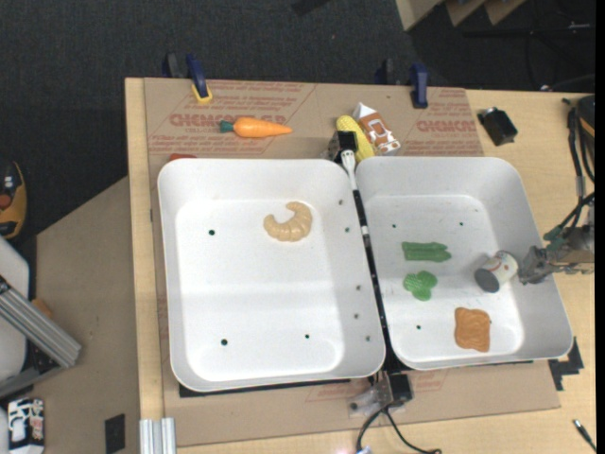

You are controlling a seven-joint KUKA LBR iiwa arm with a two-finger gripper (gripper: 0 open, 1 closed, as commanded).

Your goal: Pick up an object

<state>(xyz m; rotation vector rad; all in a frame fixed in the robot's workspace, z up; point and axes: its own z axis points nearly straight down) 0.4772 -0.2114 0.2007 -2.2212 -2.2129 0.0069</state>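
Since the gripper [534, 265], its state impossible to tell, hangs at the right bin's [454, 192] 3 o'clock wall, a descent could strike that wall and miss the orange-brown toy food [473, 329] at 5 o'clock.

Bright, even light from overhead washes the left bin [246, 291] and the right bin [454, 206] nearly to white — only soft grey shading marks their walls and near corners. The bench [284, 107] is evenly lit, the floor [189, 17] beyond its far edge dim — detail is slightly soft and grainy.
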